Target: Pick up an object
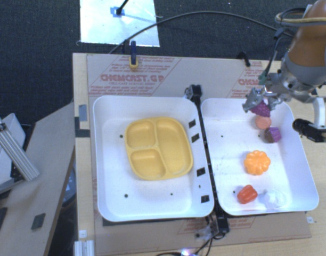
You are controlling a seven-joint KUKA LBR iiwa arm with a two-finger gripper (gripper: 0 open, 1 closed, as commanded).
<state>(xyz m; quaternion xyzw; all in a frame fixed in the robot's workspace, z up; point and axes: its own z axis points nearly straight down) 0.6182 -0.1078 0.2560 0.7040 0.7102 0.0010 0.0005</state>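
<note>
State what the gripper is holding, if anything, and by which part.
The gripper appears to hold a small purple object by its upper end, above the right bin. What the object is cannot be told.

Red "CHEMCAST GP", apparently, on the board [152, 71].

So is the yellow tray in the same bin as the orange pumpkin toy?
No, the yellow tray lies in the left bin, the orange pumpkin toy in the right bin.

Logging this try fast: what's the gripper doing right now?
Gripper: shut on a purple toy, above the right bin.
</note>
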